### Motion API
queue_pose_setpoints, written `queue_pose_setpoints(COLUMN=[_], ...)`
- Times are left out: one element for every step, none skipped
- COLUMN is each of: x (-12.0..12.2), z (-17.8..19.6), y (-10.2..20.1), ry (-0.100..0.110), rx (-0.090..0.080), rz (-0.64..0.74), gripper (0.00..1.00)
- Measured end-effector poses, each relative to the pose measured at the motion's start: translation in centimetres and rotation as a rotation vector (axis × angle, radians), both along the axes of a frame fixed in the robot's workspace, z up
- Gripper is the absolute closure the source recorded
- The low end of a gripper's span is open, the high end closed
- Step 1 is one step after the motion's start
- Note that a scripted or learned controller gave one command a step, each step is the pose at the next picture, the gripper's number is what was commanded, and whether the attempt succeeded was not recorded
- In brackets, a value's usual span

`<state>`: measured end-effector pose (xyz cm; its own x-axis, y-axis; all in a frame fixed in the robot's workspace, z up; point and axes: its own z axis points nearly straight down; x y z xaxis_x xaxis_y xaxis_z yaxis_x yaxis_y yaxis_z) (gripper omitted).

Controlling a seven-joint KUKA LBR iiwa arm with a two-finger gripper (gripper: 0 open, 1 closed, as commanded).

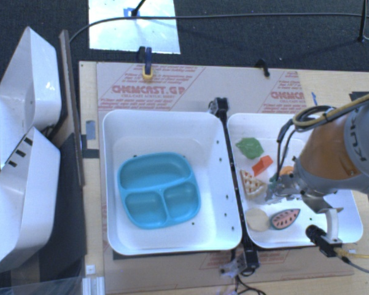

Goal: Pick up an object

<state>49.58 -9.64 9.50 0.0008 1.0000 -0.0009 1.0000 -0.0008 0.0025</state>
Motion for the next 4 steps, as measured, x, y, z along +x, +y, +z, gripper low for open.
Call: queue_pose_setpoints(x=[0.4, 0.7, 0.8, 3.3], z=[4.2, 8.8, 13.5, 12.3], y=[0.0, 0.8, 0.8, 5.3], ry=[-0.001, -0.001, -0.002, 0.002], rx=[0.0, 0.001, 0.001, 0.002], rz=[0.002, 0.002, 0.002, 0.005], gripper=[1.0, 1.0, 1.0, 1.0])
